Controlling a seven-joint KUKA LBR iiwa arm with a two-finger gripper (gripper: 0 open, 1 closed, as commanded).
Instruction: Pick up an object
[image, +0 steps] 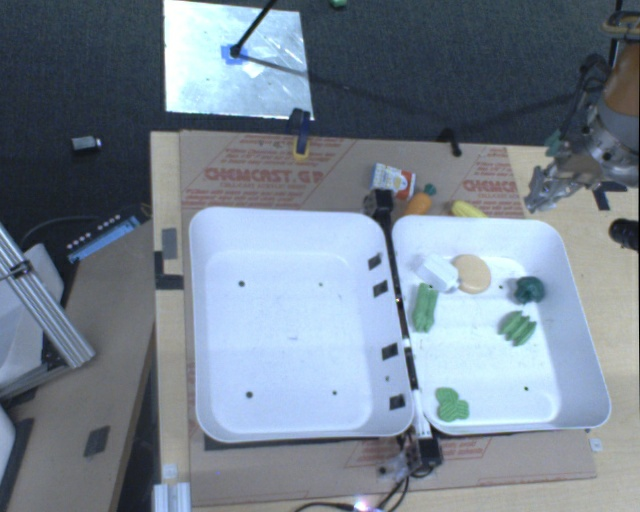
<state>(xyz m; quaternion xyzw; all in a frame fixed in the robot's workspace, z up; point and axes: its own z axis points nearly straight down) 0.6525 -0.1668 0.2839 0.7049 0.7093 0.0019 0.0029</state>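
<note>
Green stick lies lengthwise pointing up-down, slightly tilted, in the right bin, well down-left of the claw, whose state I can't tell.

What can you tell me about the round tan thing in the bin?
The round tan thing is a flat, smooth disc, pale beige like a biscuit or toy bun. It lies flat in the right bin, near the far wall. Its left edge touches or overlaps a small white block. A dark green ball-shaped toy sits apart to its right.
</note>
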